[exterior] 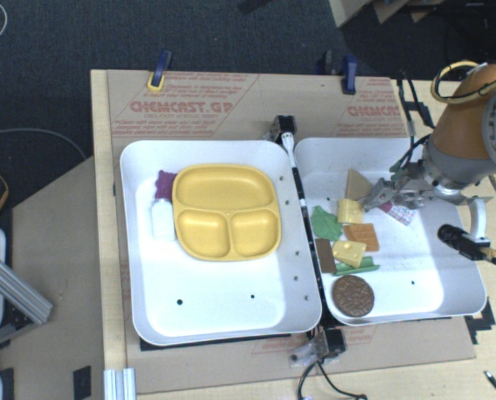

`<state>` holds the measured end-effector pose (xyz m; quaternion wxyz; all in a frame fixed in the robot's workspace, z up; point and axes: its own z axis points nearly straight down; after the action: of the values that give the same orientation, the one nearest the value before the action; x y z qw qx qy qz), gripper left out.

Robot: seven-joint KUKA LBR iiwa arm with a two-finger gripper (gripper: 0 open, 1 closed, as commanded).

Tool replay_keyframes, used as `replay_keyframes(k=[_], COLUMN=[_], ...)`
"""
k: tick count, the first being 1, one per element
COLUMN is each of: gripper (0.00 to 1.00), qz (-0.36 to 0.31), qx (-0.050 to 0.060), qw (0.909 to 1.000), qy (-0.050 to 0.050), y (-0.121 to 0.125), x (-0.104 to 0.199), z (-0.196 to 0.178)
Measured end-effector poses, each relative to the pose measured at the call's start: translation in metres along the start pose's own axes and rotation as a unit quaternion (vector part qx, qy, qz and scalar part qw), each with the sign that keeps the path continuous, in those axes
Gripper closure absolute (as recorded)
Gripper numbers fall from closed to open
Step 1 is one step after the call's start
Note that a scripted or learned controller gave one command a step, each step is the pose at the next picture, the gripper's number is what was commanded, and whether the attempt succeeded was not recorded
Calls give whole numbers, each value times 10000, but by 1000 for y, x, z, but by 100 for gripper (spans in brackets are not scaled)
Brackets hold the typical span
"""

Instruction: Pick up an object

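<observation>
The grey two-finger gripper (387, 195) hangs low in the right white bin (414, 286), just right of a pile of small yellow, orange and green flat pieces (350, 238); whether its fingers are spread, I can't tell. Risk: those pieces overlap, so a pinch may slip or drag several. A brown round disc (353, 295) lies nearer; the yellow divided plastic tray (227, 211) sits in the left bin.

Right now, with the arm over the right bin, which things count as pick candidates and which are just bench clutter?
Pick candidates:
- yellow blocks, orange piece, green piece and brown disc, right bin
- yellow divided tray, purple item, left bin
- gripper beside the pile

Clutter:
- blue clamps
- cables
</observation>
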<state>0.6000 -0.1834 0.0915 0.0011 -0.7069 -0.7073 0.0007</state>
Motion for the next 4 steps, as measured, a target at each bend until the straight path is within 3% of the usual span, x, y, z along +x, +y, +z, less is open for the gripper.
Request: replay_keyframes(k=[1, 2, 4], gripper=[0, 100, 100], qz=[1, 7, -1], qx=[-29, -84, -54], qw=[10000, 10000, 10000], qy=[-16, -52, -21], y=[2, 4, 9], x=[-1, -3, -7], z=[3, -11, -111])
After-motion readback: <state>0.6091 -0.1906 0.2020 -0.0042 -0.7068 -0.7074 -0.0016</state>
